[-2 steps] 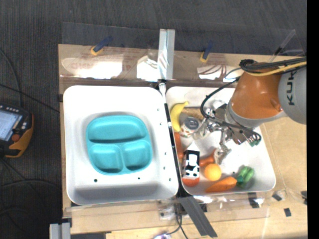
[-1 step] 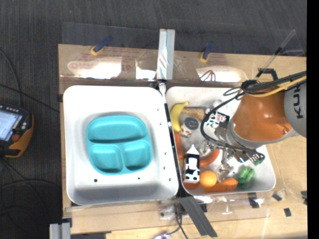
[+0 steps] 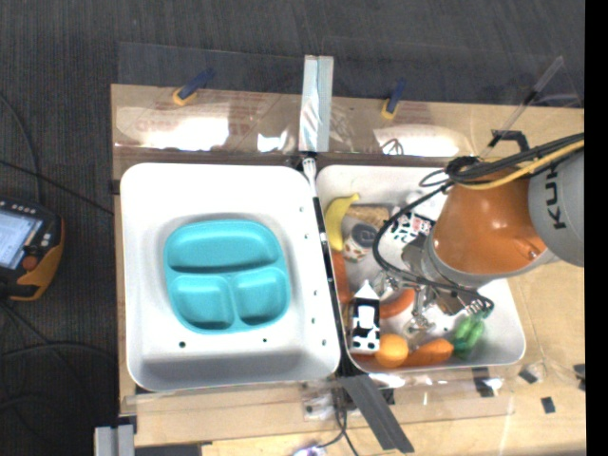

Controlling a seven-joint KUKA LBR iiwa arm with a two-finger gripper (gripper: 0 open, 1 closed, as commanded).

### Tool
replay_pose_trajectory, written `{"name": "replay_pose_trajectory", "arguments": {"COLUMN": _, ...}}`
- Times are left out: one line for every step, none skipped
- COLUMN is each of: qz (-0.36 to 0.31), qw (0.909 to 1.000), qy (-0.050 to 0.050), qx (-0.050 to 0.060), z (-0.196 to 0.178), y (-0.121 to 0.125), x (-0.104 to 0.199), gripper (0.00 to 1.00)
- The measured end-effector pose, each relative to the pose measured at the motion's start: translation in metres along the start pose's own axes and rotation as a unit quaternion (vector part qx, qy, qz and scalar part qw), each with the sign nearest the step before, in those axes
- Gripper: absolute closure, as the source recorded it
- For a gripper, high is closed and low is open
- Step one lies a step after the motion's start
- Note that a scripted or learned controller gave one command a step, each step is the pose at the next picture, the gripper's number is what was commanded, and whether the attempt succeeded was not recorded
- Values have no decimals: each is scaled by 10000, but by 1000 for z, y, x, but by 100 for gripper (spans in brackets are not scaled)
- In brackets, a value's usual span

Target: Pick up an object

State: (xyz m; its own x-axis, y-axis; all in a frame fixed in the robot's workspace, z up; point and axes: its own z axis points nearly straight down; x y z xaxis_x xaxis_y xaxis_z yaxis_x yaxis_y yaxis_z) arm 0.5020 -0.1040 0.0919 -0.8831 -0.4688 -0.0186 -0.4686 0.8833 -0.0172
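item: right bin [image 3: 513,345], holding banana [image 3: 339,218], black-and-white block [image 3: 365,321], orange carrot [image 3: 429,351] and green piece [image 3: 467,332]; left bin [image 3: 142,255] holds a teal tray [image 3: 228,274]. i read the gripper [image 3: 421,319] low among them; i cannot tell its state. nothing lifted, pick still to do.

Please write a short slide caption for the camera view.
Gripper lowered among toy foods in right bin; teal tray in left bin.
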Motion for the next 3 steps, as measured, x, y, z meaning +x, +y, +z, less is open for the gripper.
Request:
{"name": "replay_pose_trajectory", "arguments": {"qz": 576, "qw": 9983, "qy": 20, "qx": -4, "z": 0, "y": 2, "x": 1, "gripper": 0}}
{"name": "replay_pose_trajectory", "arguments": {"qz": 282, "qw": 9996, "qy": 2, "qx": -27, "z": 1, "y": 0, "x": 3, "gripper": 0}}
{"name": "replay_pose_trajectory", "arguments": {"qz": 236, "qw": 9997, "qy": 2, "qx": -16, "z": 1, "y": 1, "x": 3, "gripper": 0}}
